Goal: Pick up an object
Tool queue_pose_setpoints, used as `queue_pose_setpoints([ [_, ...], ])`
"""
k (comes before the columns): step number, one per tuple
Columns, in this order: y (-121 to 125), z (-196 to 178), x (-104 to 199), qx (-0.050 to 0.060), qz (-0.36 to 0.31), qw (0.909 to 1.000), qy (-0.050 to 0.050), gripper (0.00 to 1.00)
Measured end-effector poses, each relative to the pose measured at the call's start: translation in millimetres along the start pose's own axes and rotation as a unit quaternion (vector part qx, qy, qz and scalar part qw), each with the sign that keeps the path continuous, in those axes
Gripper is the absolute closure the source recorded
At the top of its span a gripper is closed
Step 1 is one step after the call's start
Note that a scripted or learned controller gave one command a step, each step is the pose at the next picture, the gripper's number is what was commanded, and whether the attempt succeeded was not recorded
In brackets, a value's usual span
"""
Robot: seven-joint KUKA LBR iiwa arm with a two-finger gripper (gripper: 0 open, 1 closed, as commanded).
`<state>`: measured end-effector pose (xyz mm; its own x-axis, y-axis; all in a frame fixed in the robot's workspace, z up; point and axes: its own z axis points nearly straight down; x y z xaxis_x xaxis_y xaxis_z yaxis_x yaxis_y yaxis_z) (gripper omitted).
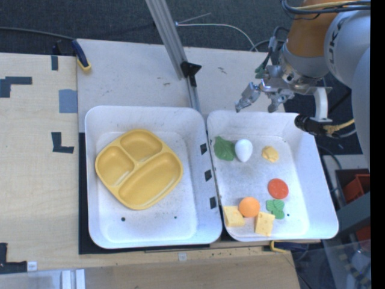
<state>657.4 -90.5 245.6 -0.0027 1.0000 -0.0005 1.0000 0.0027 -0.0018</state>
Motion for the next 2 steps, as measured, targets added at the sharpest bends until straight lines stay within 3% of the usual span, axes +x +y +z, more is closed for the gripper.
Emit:
queue_pose_setpoints([
  [1, -8.9, 158.6, -32.6, -0.001, 0.002, 1.0, -0.001, 0.0],
  [2, -95.7, 156.7, -76.3, 0.001, 0.004, 1.0, -0.001, 0.0],
])
